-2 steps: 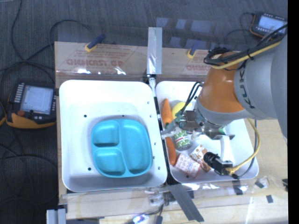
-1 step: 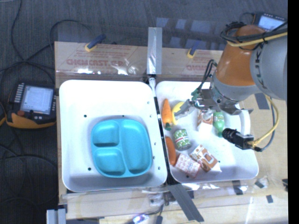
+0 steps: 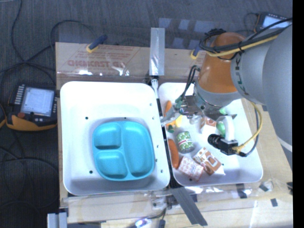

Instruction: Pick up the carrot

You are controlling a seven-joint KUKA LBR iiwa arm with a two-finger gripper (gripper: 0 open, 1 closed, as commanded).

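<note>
Pincer [image 3: 190, 112] low over right bin [image 3: 254, 172], likely placed to pick among food; cannot tell its state. Carrot [image 3: 173, 153] below-left of pincer, lying along bin's left wall, apart from it. Green can [image 3: 184, 141] between them.

Orange carrot [image 3: 173, 153]; turquoise divided plate [image 3: 124, 149]; white bins [image 3: 76, 108]; green-patterned can [image 3: 184, 140]; orange-banded grey arm [image 3: 223, 75]
</note>
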